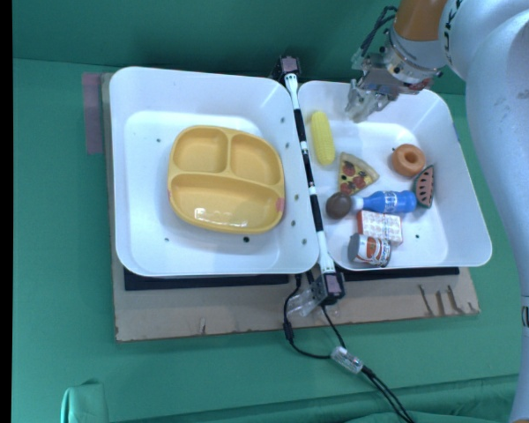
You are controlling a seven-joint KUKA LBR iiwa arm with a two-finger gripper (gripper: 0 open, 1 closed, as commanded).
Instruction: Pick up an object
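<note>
The gripper (363, 106) hangs over the far-left corner of the right bin (463, 227), just inside its rim; whether it is wide or narrow cannot be told, and nothing is seen in its grasp. Bare white floor lies beneath and just right of it, along the far edge.

Right bin contents — all toys, grouped toward the left and middle:
- corn cob (322, 137), lying along the left edge, nearest the gripper;
- pizza slice (354, 174), just right of the cob's near end;
- doughnut (408, 159) and watermelon slice (425, 186), toward the right, close together;
- blue bottle (385, 202) on its side, its cap end against a brown ball (339, 205);
- small box (380, 226) and a can (369, 249) on its side, by the near edge.

Labels on the bottle, box and can are too small to read. The right third of this bin is open floor.

The left bin (141, 236) holds one yellow divided plate (226, 179) with three compartments, set near its centre, open margin on all sides.

A black-and-white striped bar (305, 166) runs between the bins; a cable (335, 346) trails from its near end across the green table (62, 280).
</note>
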